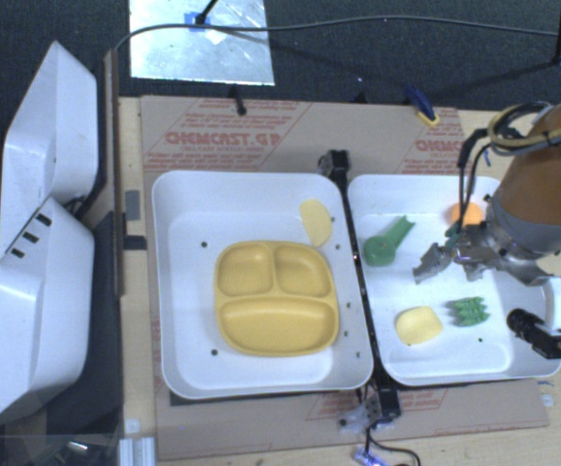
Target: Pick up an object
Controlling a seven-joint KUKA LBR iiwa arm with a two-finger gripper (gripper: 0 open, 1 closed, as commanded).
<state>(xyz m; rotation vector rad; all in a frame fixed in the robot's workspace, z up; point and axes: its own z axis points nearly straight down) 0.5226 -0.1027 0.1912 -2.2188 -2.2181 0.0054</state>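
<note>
The right bin (523,357) holds several small items: a green bottle-shaped piece (387,242) at its upper left, an orange ball (464,214) partly behind the arm, a pale yellow lump (418,324) and a small green ridged piece (469,311) near the front. My gripper (450,263) hangs over the middle of this bin, between the green bottle-shaped piece and the ridged piece. Its fingers stand open with nothing between them. The arm's grey and orange wrist (543,192) covers the bin's right side.
The left bin (179,260) holds a yellow divided plate (277,295) and a pale yellow oval piece (316,221) by its upper right wall. A black divider (355,280) separates the bins. White housings (48,231) stand at the far left.
</note>
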